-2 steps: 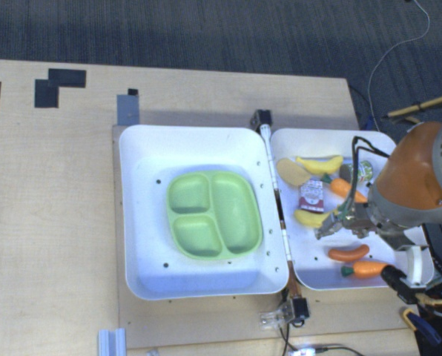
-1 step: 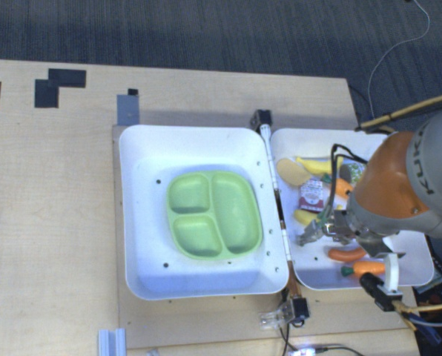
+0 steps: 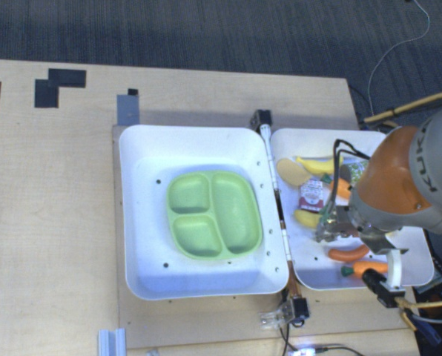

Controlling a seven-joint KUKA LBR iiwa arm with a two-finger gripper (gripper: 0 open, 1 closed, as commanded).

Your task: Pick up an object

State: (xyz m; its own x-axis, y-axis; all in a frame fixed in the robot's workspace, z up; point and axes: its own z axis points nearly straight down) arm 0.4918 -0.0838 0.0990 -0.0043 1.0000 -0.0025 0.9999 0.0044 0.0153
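Observation:
The right bin (image 3: 304, 277) holds several toy foods: a yellow banana (image 3: 315, 165), a pale yellow slice (image 3: 291, 171), a red and white packet (image 3: 312, 193), another yellow piece (image 3: 307, 218) and two orange carrots (image 3: 348, 254) (image 3: 366, 268). My gripper (image 3: 328, 227) hangs low over the middle of this bin, beside the yellow piece and just above the carrots. The orange-banded wrist (image 3: 388, 180) hides the bin's right half.
The left bin (image 3: 143, 199) holds a green divided plate (image 3: 213, 213). A ridge (image 3: 275, 199) separates the two bins. Cables and a clamp (image 3: 291, 311) lie at the bench's front edge.

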